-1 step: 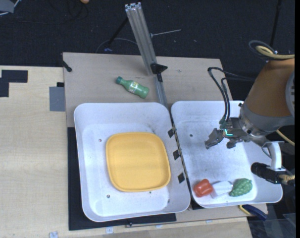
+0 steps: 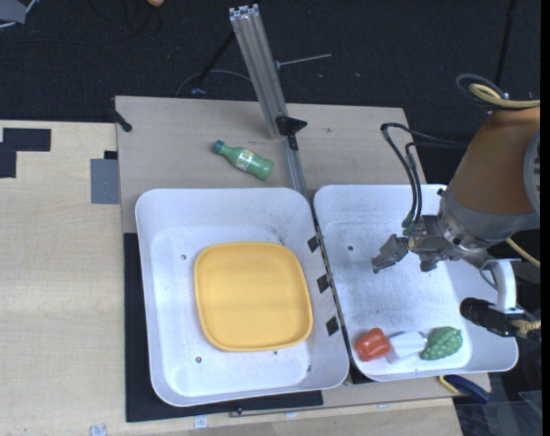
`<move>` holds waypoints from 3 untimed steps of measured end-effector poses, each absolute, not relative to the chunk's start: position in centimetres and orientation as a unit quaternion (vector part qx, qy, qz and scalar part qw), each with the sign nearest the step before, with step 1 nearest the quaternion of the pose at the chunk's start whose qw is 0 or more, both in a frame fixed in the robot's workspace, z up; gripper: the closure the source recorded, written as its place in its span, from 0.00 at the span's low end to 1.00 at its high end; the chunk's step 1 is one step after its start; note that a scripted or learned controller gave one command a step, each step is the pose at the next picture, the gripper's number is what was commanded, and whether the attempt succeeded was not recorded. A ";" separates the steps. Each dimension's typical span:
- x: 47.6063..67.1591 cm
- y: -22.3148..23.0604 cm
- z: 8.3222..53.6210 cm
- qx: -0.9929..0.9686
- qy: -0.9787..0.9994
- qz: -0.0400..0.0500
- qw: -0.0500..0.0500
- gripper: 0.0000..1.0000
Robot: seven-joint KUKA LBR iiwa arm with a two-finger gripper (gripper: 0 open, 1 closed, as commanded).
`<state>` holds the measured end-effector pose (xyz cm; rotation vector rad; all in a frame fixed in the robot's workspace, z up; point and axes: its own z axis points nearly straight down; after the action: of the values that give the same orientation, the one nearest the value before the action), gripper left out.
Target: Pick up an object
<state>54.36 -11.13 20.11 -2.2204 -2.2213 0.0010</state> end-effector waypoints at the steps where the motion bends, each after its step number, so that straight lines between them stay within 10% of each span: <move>1: 54.1 -11.2 13.8 -0.707 -0.707 0.002 0.003 0.00; 2: 54.1 -11.2 9.1 -0.707 -0.707 0.000 0.000 0.00; 3: 54.2 -11.3 10.3 -0.708 -0.706 -0.001 -0.001 1.00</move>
<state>54.23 -11.32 10.32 -2.2258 -2.2210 -0.0035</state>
